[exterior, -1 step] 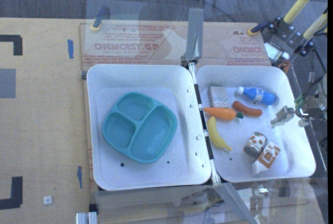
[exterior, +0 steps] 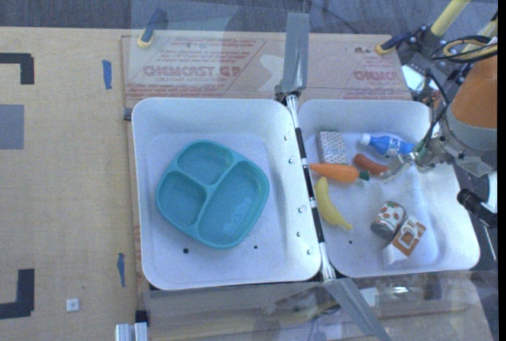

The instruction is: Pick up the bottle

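The bottle (exterior: pixel 387 145) lies on its side at the back of the right bin (exterior: pixel 451 252). It has a blue body, and its white cap points left. My gripper (exterior: pixel 413 159) hangs low over the bin just to the right of the bottle, close to its blue end. From this slant I cannot make out whether it touches the bottle. The arm with its orange band (exterior: pixel 481 98) comes in from the right edge.
Beside the bottle lie a grey patterned packet (exterior: pixel 333 146), a carrot (exterior: pixel 335 172) and a small red-orange piece (exterior: pixel 370 164). Nearer the front are a banana (exterior: pixel 331 205), a small can (exterior: pixel 387 218) and a carton (exterior: pixel 406 239). The left bin holds a teal divided plate (exterior: pixel 212 193).
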Controlling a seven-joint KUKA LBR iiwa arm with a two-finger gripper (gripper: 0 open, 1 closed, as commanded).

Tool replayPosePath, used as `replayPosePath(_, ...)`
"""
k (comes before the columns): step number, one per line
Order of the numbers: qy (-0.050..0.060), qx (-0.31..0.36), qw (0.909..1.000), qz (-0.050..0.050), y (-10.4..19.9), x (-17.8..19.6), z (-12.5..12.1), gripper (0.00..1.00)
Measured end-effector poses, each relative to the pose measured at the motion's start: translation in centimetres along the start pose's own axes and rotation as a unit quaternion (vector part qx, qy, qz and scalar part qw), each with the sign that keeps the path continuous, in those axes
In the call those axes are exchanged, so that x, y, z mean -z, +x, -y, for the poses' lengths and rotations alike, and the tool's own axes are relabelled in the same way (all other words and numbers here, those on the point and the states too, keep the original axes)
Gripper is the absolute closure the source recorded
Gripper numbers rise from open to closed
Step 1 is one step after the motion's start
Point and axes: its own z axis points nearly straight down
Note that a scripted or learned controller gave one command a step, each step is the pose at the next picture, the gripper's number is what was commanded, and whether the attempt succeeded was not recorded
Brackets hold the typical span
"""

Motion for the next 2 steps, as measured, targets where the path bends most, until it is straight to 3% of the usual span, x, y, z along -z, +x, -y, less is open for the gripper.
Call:
replayPosePath(1,0.003,0.067,0.9977,0.0,2.3,-1.4,-5.4,0.0)
replayPosePath(2,0.031,0.007,0.9995,-0.003,2.7,-1.5,-8.0,0.0)
